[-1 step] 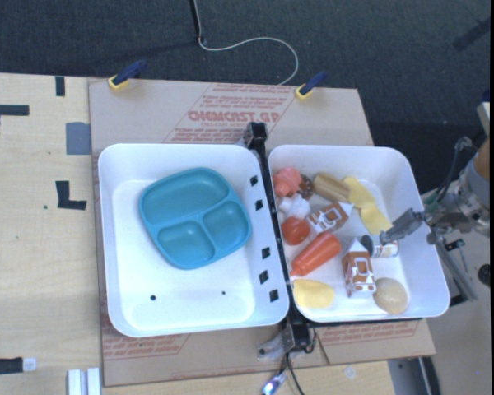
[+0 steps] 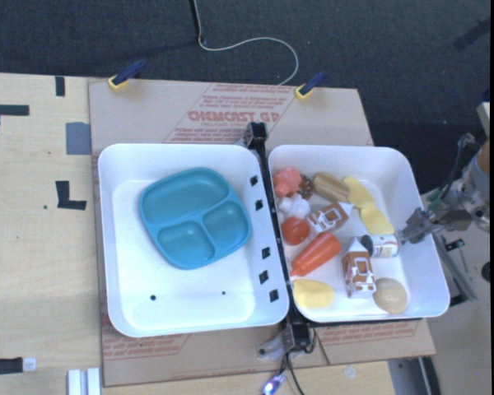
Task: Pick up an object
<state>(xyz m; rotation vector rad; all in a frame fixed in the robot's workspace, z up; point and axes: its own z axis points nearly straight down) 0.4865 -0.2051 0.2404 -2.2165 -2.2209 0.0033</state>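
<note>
At the frame's right edge, the grey two-finger gripper (image 2: 413, 227), its closure impossible to judge, hovers beside the small white-and-black cylindrical bottle (image 2: 381, 246) in the right shallow white bin (image 2: 399, 164), so descending squarely over it seems wisest.

A grey metal gripper (image 2: 413, 227) on a pale wrist, trailed by thin dark cables.

left bin (image 2: 115, 245): white, shallow, a blue divided plate (image 2: 196, 217) is held in it, tilted.
cardboard sheet (image 2: 222, 113): laid under both bins, red print is borne.
clamps (image 2: 127, 73): yellow and blue, fixed at the cardboard's far corners.
cable (image 2: 255, 44): looped on dark floor.
worktop (image 2: 33, 245): light wood, marked with black tape.
</note>
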